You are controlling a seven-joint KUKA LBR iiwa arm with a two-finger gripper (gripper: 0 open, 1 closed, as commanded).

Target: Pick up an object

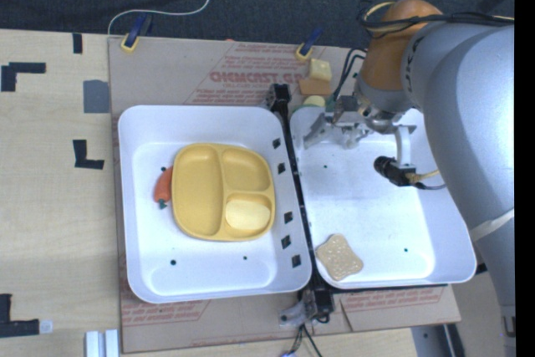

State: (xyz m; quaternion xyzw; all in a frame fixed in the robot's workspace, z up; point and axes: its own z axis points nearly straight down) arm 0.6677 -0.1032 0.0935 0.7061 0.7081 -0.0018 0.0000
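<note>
Looming largest at the right, the grey arm (472, 96) reaches down into the right bin (418, 213), its orange band (389, 54) above the wrist. At that bin's far left corner sits the gripper (330, 128); whether it is spread or pressed together I cannot tell. Beside it, on the bin's far rim, lie small yellow and tan blocks (318, 78). A speckled tan cracker (338, 256) lies near the front. The left bin (142, 263) holds a yellow divided plate (221, 190), with an orange carrot-like piece (162, 185) touching its left edge.

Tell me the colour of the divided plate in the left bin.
Yellow; the divided plate shows clearly in the camera view.
</note>
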